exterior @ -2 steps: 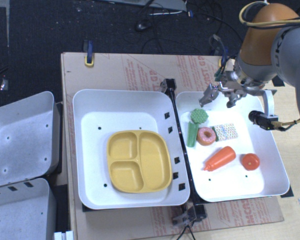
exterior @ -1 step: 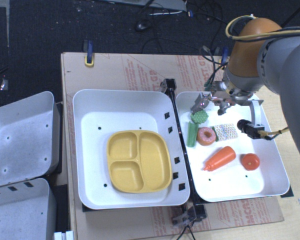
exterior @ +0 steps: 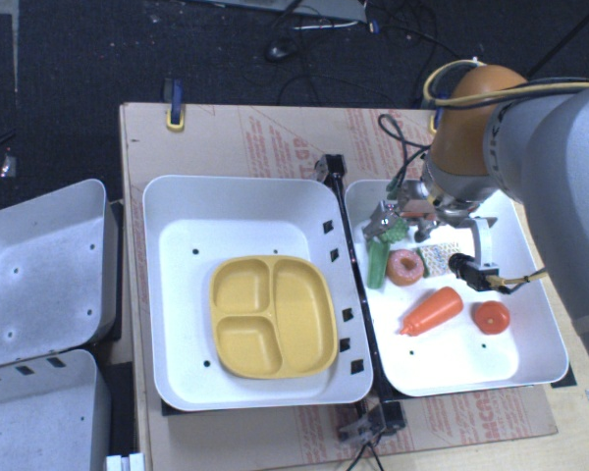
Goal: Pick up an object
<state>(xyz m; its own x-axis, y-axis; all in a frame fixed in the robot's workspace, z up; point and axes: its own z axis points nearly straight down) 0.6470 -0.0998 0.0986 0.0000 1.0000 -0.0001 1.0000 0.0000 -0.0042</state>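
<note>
The right bin holds a green cucumber-like piece along its left wall, with a pink ring donut beside it. An orange carrot and a red tomato lie nearer the front. A small speckled block sits just behind the donut. My gripper hangs low over the back left of this bin, right at the upper end of the green piece. The wrist and cables hide how it meets that piece.
The left bin carries a yellow divided plate. A black divider bar runs between the two bins. The grey arm with its orange band covers the right bin's back right corner. White trays lie off the bench at left.
</note>
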